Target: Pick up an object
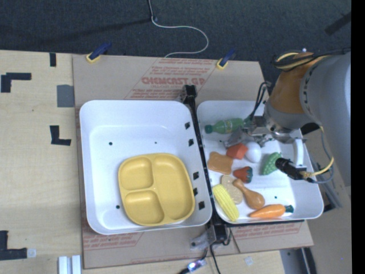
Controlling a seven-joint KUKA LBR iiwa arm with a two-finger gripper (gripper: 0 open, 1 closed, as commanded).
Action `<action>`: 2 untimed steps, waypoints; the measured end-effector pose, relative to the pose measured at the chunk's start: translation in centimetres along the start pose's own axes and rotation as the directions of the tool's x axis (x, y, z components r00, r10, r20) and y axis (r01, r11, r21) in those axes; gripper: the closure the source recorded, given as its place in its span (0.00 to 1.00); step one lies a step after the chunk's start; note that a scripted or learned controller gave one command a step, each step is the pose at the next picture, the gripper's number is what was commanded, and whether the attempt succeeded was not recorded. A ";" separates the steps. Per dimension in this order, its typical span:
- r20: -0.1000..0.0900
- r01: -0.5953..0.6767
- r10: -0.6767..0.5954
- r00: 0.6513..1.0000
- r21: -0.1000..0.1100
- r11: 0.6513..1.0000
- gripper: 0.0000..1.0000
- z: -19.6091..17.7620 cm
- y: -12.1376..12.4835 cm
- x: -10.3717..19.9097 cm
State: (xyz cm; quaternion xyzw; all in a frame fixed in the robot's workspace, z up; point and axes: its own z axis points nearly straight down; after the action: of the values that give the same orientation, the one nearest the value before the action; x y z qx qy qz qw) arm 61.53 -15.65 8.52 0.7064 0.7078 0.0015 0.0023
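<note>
The right bin (311,207) holds several toy foods. A green bottle (224,126) lies at its far left, with a red-orange piece (236,150) and a white egg (252,152) just below it. A green leafy piece (270,163), an orange toast slice (220,163), a red strawberry (243,173), a yellow corn cob (226,202), a tan drumstick (249,194) and an orange carrot (268,212) lie nearer the front. My gripper (258,135) hangs low over the far part of this bin, right beside the bottle's end and just above the egg.
The left bin (97,124) holds a yellow divided plate (155,188) at its front. The grey arm with its orange band (288,90) covers the right bin's far right corner. A black cable (293,169) hangs over the bin's right side.
</note>
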 end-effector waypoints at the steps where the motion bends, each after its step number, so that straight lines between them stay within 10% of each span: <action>1: -0.001 0.002 -0.002 1.000 -0.001 1.000 1.00 -1.2 0.0 0.1; 2: 0.000 0.000 0.000 1.000 0.001 1.000 1.00 -7.5 0.5 0.3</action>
State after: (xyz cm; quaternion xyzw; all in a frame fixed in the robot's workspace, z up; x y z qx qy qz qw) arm 62.01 -15.39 16.04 0.7064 0.7078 0.0014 0.0019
